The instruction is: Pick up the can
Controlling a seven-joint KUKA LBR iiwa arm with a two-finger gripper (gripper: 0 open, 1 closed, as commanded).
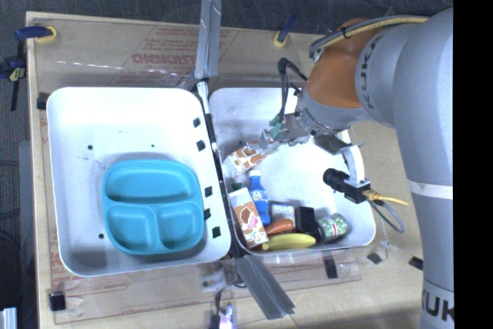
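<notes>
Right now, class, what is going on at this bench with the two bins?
A grey arm reaches into the right bin, its gripper low near a brown-and-white packet. The can lies untouched at the bin's near edge, beside a banana and a carton. The left bin holds a blue tray.

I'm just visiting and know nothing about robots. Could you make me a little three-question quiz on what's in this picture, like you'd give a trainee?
1. True or false: the blue tray lies in the left bin.
2. Where does the can lie in the right bin? A) far left corner B) near right corner C) the middle
3. Fill in: the yellow thing along the right bin's near wall is a ______.

Key
1. True.
2. B. The can lies on its side, apart from the gripper, which is near the bin's middle.
3. Banana.
</notes>
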